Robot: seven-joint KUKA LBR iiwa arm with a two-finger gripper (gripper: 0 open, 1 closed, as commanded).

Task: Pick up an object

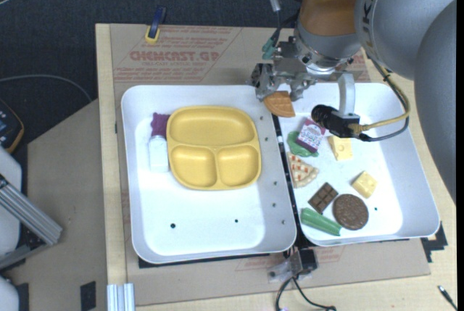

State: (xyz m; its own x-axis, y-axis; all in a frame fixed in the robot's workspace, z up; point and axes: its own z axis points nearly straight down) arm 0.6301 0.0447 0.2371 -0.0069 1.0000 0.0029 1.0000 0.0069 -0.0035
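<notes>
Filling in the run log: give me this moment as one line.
arm: over right bin's top-left corner | gripper: at brown pastry-like piece | grasp: unclear | yellow tray: left bin

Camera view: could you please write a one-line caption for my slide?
Arm's tool at the right bin's top-left corner, over an orange-brown piece; yellow divided tray in the left bin.

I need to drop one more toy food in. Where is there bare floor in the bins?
Left bin: bare floor in front of the yellow tray. Right bin: a bare strip along its right wall beyond the cheese cube. Its left side is crowded from pizza slice to cookie.
</notes>
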